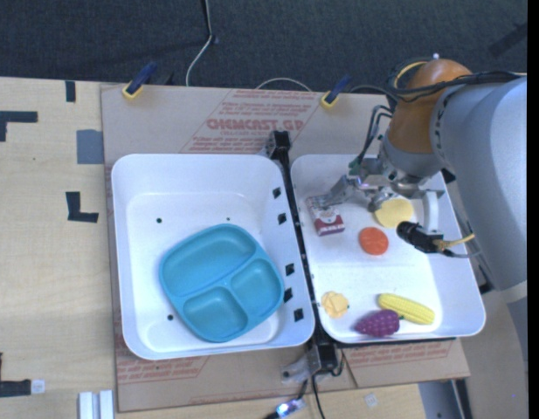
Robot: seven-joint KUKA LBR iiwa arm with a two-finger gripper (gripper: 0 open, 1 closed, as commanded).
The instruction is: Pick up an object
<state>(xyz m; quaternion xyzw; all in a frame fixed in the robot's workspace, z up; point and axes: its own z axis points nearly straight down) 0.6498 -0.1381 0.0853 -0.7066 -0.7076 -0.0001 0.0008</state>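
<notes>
The tool hangs over the right bin, whether wide or narrow I cannot tell. A small red-and-white can — light, stiff, slick — lies at its six o'clock; grip its sides.

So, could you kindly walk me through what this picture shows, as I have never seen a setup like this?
Gladly. One camera fixed above a bench looks down at a slant. The big grey machine with an orange band is a robot arm reaching in from the right. Its tool hangs over the right bin, just above a small red and white item; I cannot tell whether it grips anything. That bin also holds an orange ball-like toy, a pale yellow piece, toy corn, purple grapes and a small yellow piece. The left bin holds a blue divided plate. Both bins rest on cardboard.
</notes>
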